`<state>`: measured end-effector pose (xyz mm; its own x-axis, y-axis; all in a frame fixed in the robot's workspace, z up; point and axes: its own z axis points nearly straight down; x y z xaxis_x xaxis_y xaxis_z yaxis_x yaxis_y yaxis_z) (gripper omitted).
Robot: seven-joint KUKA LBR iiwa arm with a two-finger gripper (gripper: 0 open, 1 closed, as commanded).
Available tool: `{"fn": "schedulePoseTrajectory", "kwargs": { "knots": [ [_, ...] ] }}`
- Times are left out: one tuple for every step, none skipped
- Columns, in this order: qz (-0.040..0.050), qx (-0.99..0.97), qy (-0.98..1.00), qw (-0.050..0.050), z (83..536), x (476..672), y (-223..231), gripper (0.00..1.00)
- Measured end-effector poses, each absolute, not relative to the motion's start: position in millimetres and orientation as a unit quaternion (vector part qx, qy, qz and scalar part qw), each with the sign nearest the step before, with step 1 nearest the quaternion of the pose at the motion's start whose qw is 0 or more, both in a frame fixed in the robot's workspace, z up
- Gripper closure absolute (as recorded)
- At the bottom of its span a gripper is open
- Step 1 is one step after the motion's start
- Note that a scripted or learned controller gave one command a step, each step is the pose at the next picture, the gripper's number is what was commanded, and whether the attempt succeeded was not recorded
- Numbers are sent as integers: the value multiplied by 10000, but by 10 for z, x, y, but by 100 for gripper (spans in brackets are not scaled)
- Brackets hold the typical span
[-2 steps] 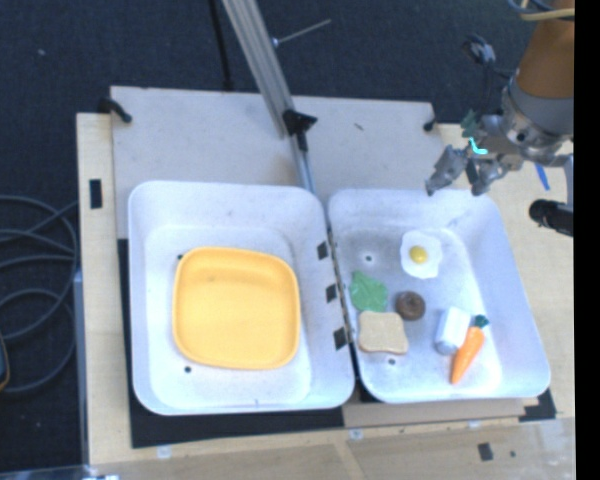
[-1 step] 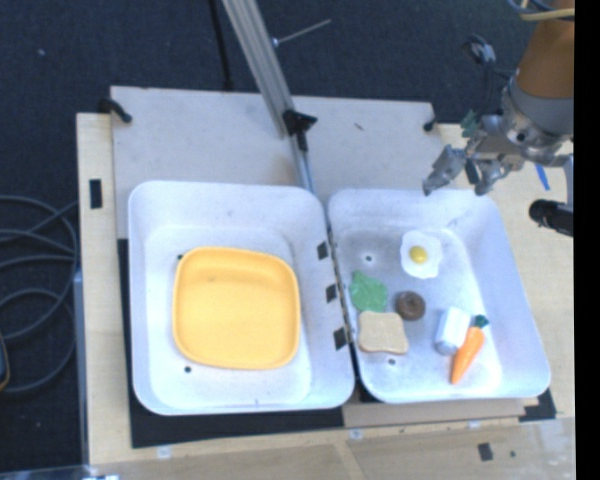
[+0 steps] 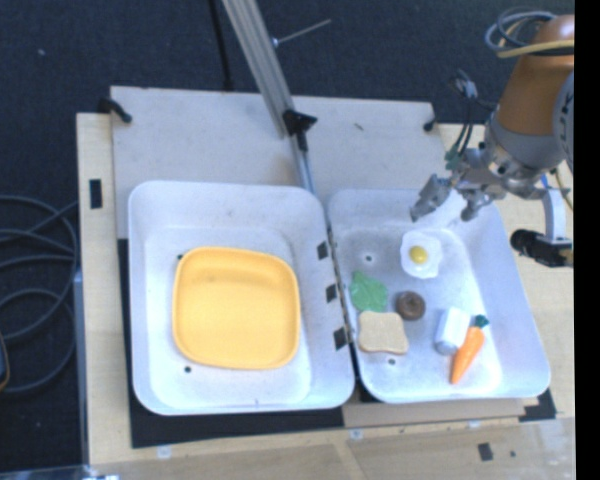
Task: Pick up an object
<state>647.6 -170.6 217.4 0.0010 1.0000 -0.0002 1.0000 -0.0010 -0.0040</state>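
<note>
- The claw (image 3: 448,203) hangs over the far edge of the right bin (image 3: 520,368), fingers spread and nothing between them, so it looks staged for a descent.
- Just below it lies a fried egg (image 3: 420,255), the closest pick.
- Further below sit a chocolate ring (image 3: 411,305), lettuce (image 3: 369,292), toast (image 3: 382,334), a white piece (image 3: 448,330) and a carrot (image 3: 466,353).
- Well to its left, the other bin (image 3: 150,218) holds a yellow plate (image 3: 236,307), likely a drop spot.
</note>
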Motion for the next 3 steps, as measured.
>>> {"fn": "schedulePoseTrajectory", "kwargs": {
  "knots": [
    [14,-7072,-7070,14,1582,6434,-1642,0],
    [15,-7074,-7068,13,1056,6422,-1647,0],
    [-8,-7077,-7065,-9,1195,6440,-1650,100]
  ]
}}
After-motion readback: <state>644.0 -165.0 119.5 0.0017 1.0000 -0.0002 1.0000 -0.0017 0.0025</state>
